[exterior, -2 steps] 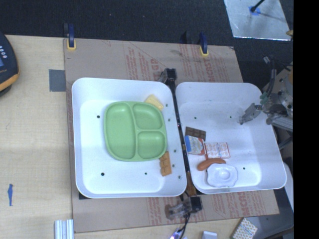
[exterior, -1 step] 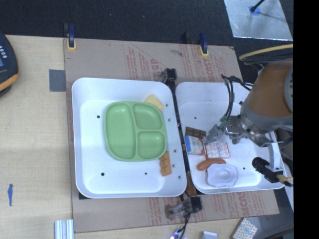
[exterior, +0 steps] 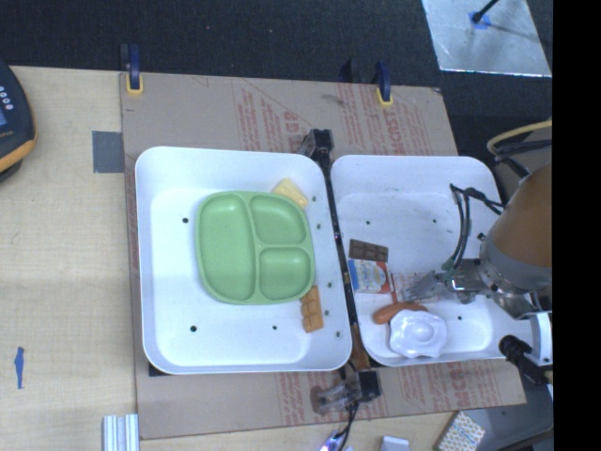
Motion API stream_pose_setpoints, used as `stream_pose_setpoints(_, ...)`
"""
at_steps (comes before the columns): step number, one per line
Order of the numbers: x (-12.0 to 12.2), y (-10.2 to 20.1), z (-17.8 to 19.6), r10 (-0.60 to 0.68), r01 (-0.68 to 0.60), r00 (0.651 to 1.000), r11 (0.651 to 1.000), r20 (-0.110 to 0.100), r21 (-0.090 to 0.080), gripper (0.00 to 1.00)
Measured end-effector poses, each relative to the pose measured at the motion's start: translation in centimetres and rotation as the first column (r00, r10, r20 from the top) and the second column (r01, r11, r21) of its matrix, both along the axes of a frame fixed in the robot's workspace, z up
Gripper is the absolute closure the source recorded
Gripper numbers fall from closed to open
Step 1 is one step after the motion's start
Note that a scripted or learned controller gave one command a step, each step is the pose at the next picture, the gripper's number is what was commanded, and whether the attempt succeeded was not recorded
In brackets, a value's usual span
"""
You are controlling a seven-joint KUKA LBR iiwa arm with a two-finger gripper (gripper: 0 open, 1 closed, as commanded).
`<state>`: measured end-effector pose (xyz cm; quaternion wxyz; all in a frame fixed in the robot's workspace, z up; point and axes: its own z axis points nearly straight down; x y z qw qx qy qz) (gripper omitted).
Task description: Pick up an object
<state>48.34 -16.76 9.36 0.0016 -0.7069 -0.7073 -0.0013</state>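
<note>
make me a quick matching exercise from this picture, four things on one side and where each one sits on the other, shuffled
Things:
1. green divided plate
2. white crumpled item
3. brown bar
4. blue clamp

Places:
A. right bin, near its front edge
B. far edge of the cardboard sheet
C. middle of the left bin
D. right bin, close to the divide between the bins

Pairs: 1-C, 2-A, 3-D, 4-B

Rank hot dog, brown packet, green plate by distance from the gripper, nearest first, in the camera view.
From the gripper in the right bin:
1. Hot dog, just below-left of it.
2. Brown packet, up-left, near the divider.
3. Green plate, left bin.
</note>
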Motion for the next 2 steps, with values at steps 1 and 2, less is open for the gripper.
stream_pose_setpoints(1, 8.9, -4.2, 10.0, 0.005, -0.005, 1.000, 1.000, 0.013, -0.011, 0.00)
stream_pose_setpoints(2, 3.7, 6.2, 5.6, 0.011, -0.011, 1.000, 1.000, -0.011, 0.002, 0.00)
